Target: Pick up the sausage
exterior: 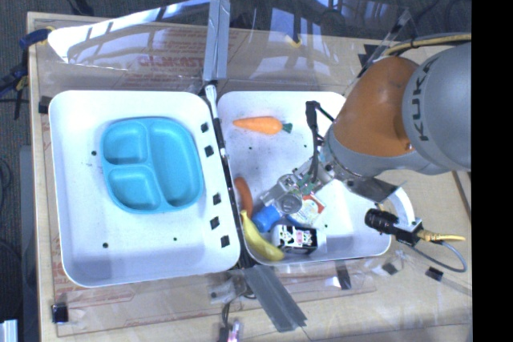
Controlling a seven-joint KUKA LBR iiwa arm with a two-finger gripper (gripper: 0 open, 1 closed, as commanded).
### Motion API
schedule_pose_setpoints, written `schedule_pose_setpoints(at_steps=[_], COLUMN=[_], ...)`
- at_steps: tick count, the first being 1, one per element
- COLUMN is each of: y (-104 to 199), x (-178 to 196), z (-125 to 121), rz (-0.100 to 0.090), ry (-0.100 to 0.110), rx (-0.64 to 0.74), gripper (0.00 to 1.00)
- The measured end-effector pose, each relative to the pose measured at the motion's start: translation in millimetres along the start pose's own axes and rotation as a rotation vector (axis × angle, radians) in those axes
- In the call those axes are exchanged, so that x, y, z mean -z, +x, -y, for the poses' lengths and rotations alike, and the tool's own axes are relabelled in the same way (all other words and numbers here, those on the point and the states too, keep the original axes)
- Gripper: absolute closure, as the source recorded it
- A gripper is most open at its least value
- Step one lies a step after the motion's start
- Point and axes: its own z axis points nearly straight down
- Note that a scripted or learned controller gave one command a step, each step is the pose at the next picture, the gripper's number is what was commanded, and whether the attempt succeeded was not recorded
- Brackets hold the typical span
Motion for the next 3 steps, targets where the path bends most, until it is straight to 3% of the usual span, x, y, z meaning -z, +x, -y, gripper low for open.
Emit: schedule_pose_setpoints(at_steps=[1,2,3], y=[0,-29,-72], x=[0,-88,-60], z=[0,-85,-147], rz=[0.000,0.012,-0.001], ry=[0.000,0.001,0.001], rx=[0.000,-0.329,-0.417], gripper=[0.00,0.00,0.00])
